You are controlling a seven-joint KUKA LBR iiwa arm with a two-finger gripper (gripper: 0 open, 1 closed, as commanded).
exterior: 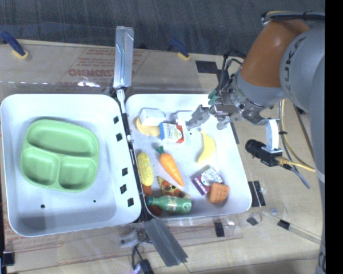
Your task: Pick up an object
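Two white bins sit side by side before you, and the pincer (204, 115) hangs over the far right part of the right bin (240, 170), its fingers spread apart with nothing between them. Nearest the camera, well below the pincer along that bin's near wall, you have a green bottle (170, 204) lying flat, a pizza slice (170, 187) touching it just above, and to their right a waffle-like brown piece (218, 193) overlapping a dark wrapped packet (206, 180). Farther in, down and to the left of the pincer, a corn cob (144, 168) lies along the bin's left wall and a carrot (171, 169) lies tilted beside it. Just below the pincer, slightly to its right, a banana (206, 148) rests apart from the rest, with bare white floor around it and toward the right wall. Left of the pincer, a small carton (172, 132) stands near the fingertips; beyond it a white block (151, 116) sits on a yellow piece (147, 130) near the far left corner. Across the divider, well left of the pincer, the left bin (11, 153) holds a green divided tray (60, 154) with open floor along its near edge.
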